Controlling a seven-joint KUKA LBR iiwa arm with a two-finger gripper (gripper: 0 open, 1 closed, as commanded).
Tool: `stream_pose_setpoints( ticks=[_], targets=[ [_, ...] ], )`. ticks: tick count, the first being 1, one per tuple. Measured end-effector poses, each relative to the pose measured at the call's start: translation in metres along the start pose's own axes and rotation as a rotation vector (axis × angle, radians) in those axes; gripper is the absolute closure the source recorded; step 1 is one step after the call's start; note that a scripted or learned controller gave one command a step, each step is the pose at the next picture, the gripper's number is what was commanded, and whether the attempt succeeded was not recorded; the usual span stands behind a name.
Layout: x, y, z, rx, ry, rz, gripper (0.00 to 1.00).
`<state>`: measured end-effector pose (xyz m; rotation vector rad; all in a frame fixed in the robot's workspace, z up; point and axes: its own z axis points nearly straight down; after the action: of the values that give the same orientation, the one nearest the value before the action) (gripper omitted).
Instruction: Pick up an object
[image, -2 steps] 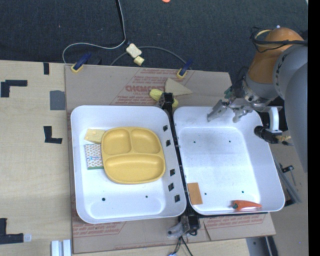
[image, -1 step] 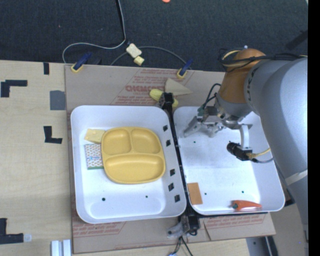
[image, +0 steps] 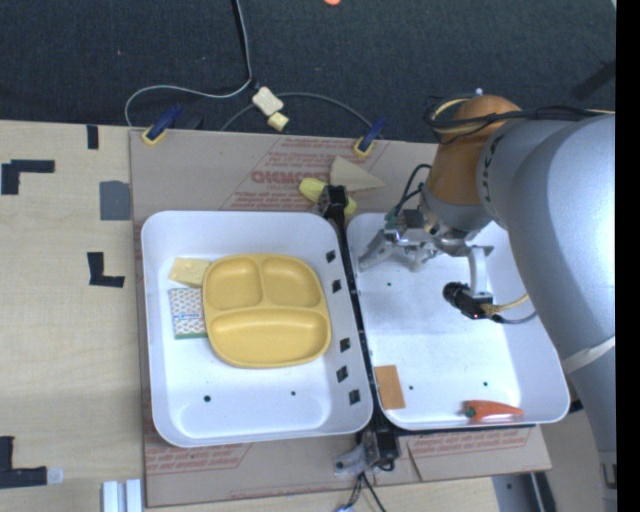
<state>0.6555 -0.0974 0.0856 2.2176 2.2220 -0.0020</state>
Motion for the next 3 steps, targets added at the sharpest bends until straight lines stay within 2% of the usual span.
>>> stream_pose_setpoints(
  ticks=[1, 2, 3],
  targets=[
    [-0.001, 0.013, 0.000, 0.005, 0.002, -0.001, 0.00],
    [-0.090, 0.012, -0.005, 0.001, -0.002, 0.007, 0.00],
    [-0.005, -0.019, -0.001, -0.002, 0.001, -0.004, 0.00]
  ],
)
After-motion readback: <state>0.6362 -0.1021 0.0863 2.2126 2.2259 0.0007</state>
